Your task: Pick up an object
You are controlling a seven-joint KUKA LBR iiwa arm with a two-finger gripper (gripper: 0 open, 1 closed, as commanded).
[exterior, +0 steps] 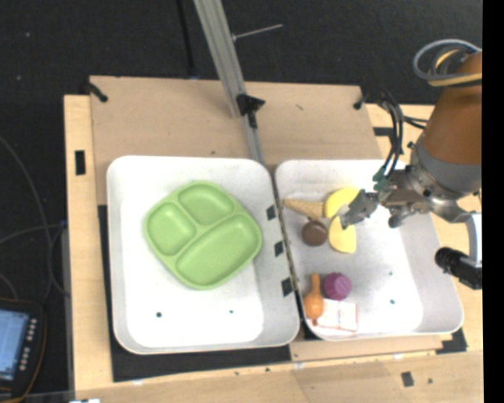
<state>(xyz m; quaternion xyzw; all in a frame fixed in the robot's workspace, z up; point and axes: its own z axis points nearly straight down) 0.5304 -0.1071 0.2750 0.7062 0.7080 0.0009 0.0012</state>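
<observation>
My gripper (376, 214) hangs over the right bin (420, 305), just right of the toys, open with nothing between its fingers. Its left finger (356, 211) is close to a yellow banana-like piece (339, 201). A second yellow piece (343, 239) lies just below that. A tan cone (304, 208) and a brown ball (314, 233) lie to their left. Nearer the front sit a purple toy (337, 286), an orange toy (314, 297) and a small white and red box (339, 316).
The left bin (134, 309) holds a green divided plate (203, 234). A metal pole (221, 49) slants up from the bins' back edge. The grey arm with its orange band (454, 133) enters from the right. A black part (458, 264) juts over the right bin's edge.
</observation>
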